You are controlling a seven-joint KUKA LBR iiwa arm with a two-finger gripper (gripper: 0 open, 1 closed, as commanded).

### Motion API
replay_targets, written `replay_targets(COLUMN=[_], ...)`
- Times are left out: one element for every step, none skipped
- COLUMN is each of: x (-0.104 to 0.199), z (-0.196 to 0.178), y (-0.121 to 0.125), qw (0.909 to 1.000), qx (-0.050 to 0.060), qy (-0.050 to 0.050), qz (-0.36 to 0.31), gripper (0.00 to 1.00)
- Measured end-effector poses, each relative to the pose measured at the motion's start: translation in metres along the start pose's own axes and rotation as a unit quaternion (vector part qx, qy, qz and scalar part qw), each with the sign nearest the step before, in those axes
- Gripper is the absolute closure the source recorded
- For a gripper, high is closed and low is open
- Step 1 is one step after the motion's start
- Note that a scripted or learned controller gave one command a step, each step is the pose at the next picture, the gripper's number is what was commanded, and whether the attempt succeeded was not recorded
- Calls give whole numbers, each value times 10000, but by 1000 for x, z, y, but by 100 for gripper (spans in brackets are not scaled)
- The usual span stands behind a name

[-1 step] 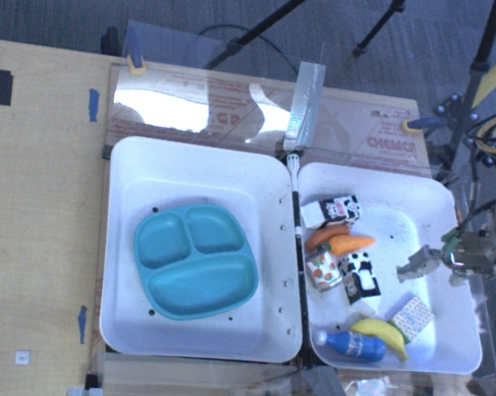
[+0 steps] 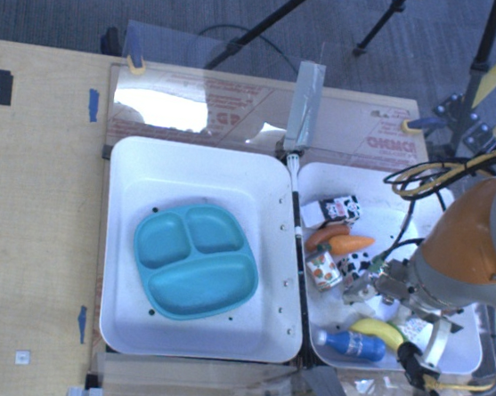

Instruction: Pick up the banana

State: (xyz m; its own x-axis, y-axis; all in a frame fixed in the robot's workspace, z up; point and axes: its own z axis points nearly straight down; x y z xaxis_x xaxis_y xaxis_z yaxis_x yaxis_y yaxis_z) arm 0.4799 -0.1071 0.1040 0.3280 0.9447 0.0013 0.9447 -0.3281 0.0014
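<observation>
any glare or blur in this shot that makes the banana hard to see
Camera view: strong glare sits on the clear panel behind the left bin, away from the banana, which is evenly lit and fairly sharp; the arm covers part of the right bin beside it.

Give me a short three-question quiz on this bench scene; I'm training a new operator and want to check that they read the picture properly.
1. True or false: the banana lies in the right bin.
2. What lies in the left bin? A) a blue bottle B) a teal divided plate C) a carrot
3. Fill in: just below the banana in the camera view lies a blue ____.

Key:
1. True; it lies near the front, beside the arm's wrist.
2. B, the teal divided plate.
3. Bottle: the blue bottle lies on its side, with the carrot further back.
</observation>
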Motion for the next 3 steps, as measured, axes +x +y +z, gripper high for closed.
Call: replay_targets(x=[67, 7, -49], z=[-80, 16, -92], y=[-24, -4, 17], qw=[9991, 9839, 9237], qx=[17, 23, 17], qy=[-9, -4, -18], qz=[428, 1788, 3831], gripper=[0, 0, 0])
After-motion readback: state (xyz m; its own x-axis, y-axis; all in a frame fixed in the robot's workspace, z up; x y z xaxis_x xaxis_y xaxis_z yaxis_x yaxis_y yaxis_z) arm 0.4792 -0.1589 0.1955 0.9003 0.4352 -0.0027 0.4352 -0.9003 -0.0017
